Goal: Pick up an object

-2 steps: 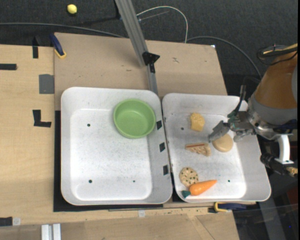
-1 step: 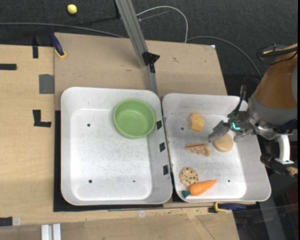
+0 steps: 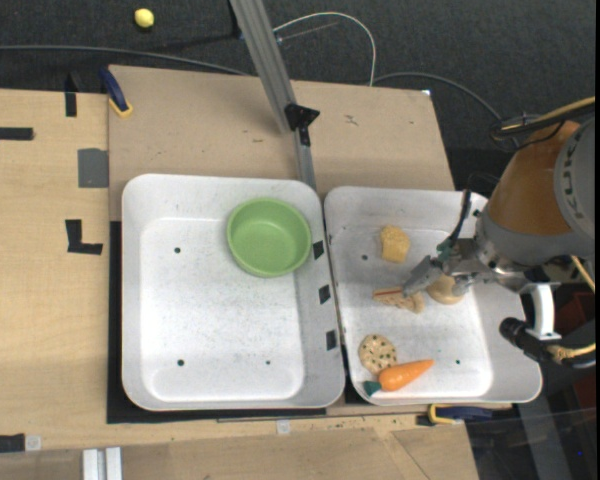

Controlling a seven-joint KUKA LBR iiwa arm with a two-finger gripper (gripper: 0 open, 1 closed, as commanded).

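- Grey arm with orange band reaches in low over the right bin [image 3: 480, 208]; tool [image 3: 427, 278] sits near the bin's middle, angled down toward the floor of the bin.
- Tool state: cannot tell whether wide or narrow; nothing visibly held.
- Tan lumpy object [image 3: 443, 289] touches or lies just beside the tool tip, likely the target, since the tool points at it.
- Small brown piece [image 3: 398, 297] just ahead of the tool; yellow chunk [image 3: 394, 244] beyond it.
- Cracker [image 3: 377, 351] and carrot [image 3: 406, 373] near, toward the bin's front edge.
- Green bowl [image 3: 269, 236] well apart, in the left bin [image 3: 160, 268].
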